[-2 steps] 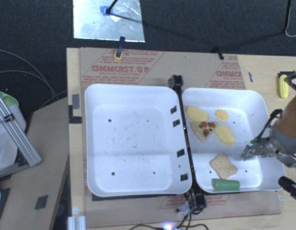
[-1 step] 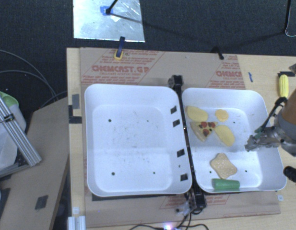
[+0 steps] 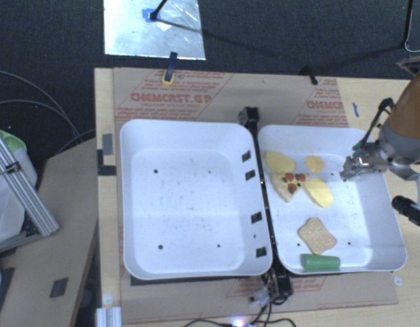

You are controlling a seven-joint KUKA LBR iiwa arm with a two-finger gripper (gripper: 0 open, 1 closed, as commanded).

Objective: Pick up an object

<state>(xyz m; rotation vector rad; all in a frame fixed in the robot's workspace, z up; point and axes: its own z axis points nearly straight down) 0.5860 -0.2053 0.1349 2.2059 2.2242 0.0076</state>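
A: Toast [image 3: 317,235] looks the easiest pick: it lies flat in the right bin [image 3: 380,210] at about 5 o'clock from the bin's middle, apart from the rest.

B: What else is in there?

A: A green piece [image 3: 320,262] sits at 6 o'clock against the near wall, just below the toast. A pizza slice [image 3: 289,184] lies toward 10 o'clock, with a yellow slice [image 3: 280,161] above it, a small yellow disc [image 3: 315,163] at 12 o'clock and a yellow wedge [image 3: 319,193] near the centre. The left bin [image 3: 128,203] stands beside it on the worktop [image 3: 196,90].

B: And the arm?

A: It reaches in from 3 o'clock. The end effector [image 3: 352,167] hangs over the bin's right part, at 2 o'clock from the wedge, touching nothing. Whether its fingers are apart or together cannot be told; they are too small and blurred.

B: How should the program do this well?

A: Probably by choosing a piece with free space on both sides. The toast and the disc stand apart from their neighbours; the pizza slice and the wedge lie close together, so fingers coming down there could nudge one while closing on the other. The green piece hugs the wall, which leaves little room. All the pieces are low and flat, so the descent likely has to reach the bin floor before closing.
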